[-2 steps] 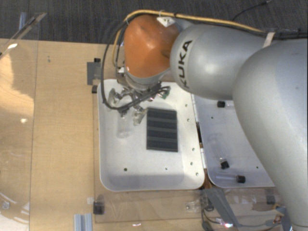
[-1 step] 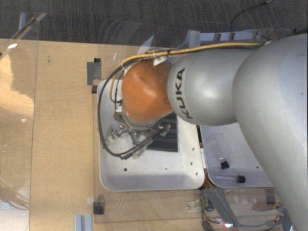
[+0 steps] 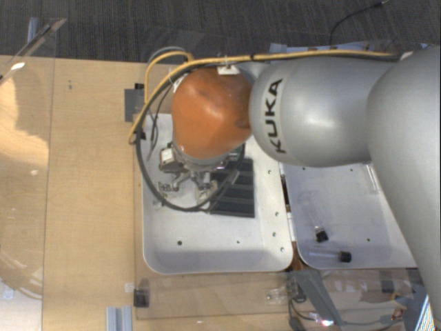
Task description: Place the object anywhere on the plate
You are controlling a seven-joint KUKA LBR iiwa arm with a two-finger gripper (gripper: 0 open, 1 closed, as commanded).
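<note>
Two white bins side by side on the bench: left bin [image 3: 207,254], right bin [image 3: 358,205]. One dark ribbed plate [image 3: 238,195] lies in the left bin, toward its right side, partly under the wrist. Two small dark bits in the right bin: a little block [image 3: 320,236] and, near the front wall, a short cylinder [image 3: 344,256], apart from each other. Which of these is the task object, cannot tell.

One arm [image 3: 331,109], grey, comes in from the right and crosses above the right bin. Orange band [image 3: 207,112] sits over the back part of the left bin, wrist pointing down into it. Yellow and black cables loop round the band's left side.

Gripper [image 3: 185,179] hangs under the band, low over the left bin's floor, just beside the plate's left edge. Metal parts cluttered and blurred; cannot tell how the jaws stand, nor whether anything is between them.
</note>
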